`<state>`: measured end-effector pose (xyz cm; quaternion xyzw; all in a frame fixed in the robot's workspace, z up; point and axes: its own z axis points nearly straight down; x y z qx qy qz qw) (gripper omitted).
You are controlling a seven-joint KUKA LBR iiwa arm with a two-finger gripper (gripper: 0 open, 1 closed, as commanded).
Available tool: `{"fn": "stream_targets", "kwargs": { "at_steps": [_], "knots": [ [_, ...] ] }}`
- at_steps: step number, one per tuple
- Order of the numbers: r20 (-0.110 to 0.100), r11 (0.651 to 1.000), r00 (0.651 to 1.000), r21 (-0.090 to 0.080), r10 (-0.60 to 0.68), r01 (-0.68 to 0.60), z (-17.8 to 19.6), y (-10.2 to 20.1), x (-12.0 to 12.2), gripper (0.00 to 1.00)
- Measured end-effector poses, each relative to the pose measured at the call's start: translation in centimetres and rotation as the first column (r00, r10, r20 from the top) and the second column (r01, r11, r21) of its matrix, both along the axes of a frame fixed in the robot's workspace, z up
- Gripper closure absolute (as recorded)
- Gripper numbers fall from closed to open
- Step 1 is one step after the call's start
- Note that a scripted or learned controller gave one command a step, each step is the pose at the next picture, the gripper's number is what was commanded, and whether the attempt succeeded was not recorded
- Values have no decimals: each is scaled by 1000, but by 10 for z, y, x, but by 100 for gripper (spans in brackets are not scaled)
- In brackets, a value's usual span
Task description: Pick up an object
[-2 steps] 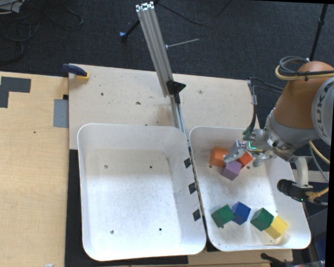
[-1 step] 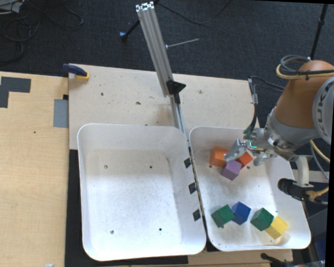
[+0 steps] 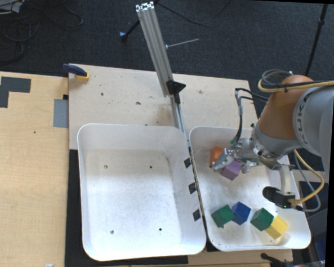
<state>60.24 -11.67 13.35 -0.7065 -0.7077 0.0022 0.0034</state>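
Purple block (image 3: 230, 171) sat in the right bin (image 3: 301, 240), beside an orange one (image 3: 216, 155), under my hand (image 3: 236, 161). I couldn't tell its grip; I judged a straight, slow lift best.

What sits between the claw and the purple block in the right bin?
Nothing visible. The claw is right at the purple block, with the orange block beside them on the left; the green, blue and yellow blocks lie nearer the bin's front edge.
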Motion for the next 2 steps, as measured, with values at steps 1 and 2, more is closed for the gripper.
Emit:
{"fn": "stream_targets", "kwargs": {
  "at_steps": [1,2],
  "knots": [
    [8,1000,1000,-4,-1,2,-43,0,1,0],
    [7,1000,1000,-2,-7,7,-32,-1,0,100]
  ]
}}
